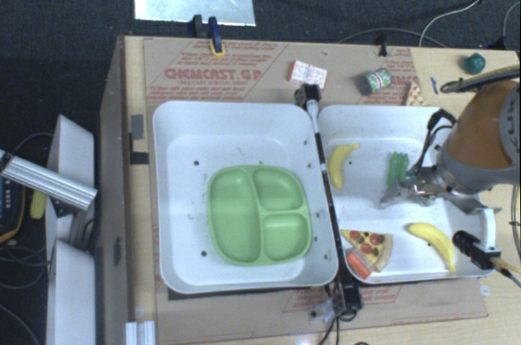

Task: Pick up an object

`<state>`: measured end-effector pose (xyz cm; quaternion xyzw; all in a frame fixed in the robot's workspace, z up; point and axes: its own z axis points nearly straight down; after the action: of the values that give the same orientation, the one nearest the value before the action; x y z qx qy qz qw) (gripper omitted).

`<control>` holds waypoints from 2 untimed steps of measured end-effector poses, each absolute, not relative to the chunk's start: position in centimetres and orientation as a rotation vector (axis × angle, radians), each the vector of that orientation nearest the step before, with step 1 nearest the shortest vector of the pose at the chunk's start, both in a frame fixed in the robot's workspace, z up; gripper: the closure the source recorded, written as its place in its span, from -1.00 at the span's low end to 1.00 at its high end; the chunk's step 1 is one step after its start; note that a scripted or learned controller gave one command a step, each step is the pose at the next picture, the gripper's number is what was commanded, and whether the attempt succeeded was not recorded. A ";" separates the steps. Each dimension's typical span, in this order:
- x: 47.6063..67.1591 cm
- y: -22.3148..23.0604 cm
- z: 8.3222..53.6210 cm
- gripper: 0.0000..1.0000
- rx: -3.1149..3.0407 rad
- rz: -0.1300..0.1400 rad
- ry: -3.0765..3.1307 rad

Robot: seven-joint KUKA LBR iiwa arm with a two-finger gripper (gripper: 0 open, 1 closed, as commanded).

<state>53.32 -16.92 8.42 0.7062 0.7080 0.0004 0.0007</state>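
From my station I read the pick as not yet made. The gripper (392,195) sits low inside the right bin (407,120), near its middle, with the arm (484,144) reaching in over the bin's right rim. Its metal tip lies just below the lower end of the green object (397,168), close to it or perhaps touching it, though I cannot make out which. Whether the fingers are spread or closed I cannot tell from this slanted look down, and I see nothing clearly held between them, so I count nothing as grasped. All the candidates rest on the bin floor: one banana (341,161) by the left wall next to the divider, a second banana (432,241) toward the front right corner, and the pizza slice (368,245) at the front left corner with a small red piece (358,263) just in front of it. The left bin (175,197) carries the green divided plate (260,214) at its centre. My judgement: the approach is done and the green object looks the likely target; closing, lifting and clearing the bin are all left.
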 end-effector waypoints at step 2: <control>48.8 -20.6 9.5 1.00 2.218 0.004 2.222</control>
<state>48.78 -20.62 9.51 0.7064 0.7078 0.0013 0.0011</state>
